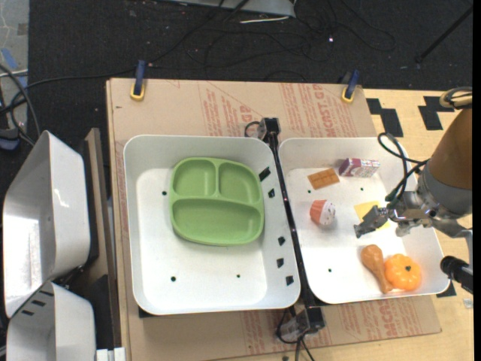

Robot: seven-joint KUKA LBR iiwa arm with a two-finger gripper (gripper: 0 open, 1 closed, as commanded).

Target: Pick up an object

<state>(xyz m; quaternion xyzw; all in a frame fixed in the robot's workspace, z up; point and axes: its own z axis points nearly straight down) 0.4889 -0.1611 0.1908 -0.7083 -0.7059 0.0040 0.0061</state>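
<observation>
Altogether two bins [150, 277], one green tray [218, 201], five small items [323, 213]

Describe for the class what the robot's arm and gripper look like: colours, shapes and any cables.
The arm enters from the right as a thick rounded body, its broad orange-brown band most prominent, with grey casing beneath it. A black cable loops beside it toward the wrist. The gripper is a small dark metal assembly with grey mechanical parts, ending in slim dark fingers.
</observation>
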